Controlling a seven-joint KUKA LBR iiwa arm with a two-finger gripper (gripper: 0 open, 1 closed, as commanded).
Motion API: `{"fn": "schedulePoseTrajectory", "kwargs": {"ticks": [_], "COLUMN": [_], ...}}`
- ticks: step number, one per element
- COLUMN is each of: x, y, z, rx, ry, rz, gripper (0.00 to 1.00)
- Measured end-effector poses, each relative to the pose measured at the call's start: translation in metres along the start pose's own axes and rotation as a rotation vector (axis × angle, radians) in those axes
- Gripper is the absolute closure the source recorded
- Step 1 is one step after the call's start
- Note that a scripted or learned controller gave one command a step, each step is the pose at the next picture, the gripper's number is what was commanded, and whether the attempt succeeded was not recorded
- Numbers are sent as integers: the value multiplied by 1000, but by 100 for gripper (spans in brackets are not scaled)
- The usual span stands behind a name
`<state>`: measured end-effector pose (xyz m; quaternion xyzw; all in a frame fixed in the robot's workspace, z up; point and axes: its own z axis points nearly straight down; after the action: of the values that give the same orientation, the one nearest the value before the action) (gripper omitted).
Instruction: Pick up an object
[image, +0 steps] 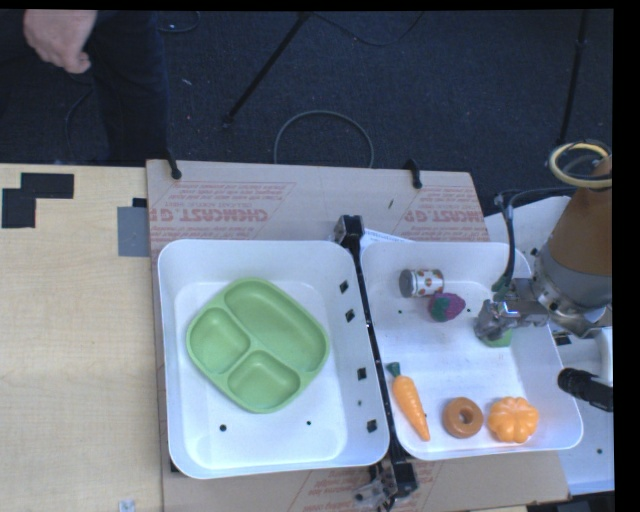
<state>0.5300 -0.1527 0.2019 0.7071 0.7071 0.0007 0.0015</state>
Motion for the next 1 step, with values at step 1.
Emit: {"fn": "schedulePoseTrajectory", "kwargs": {"ticks": [1], "x": [-8], "y": [-7], "z": [-56], "rx": [0], "ry": [0], "rz": [-2], "gripper": [100]}}
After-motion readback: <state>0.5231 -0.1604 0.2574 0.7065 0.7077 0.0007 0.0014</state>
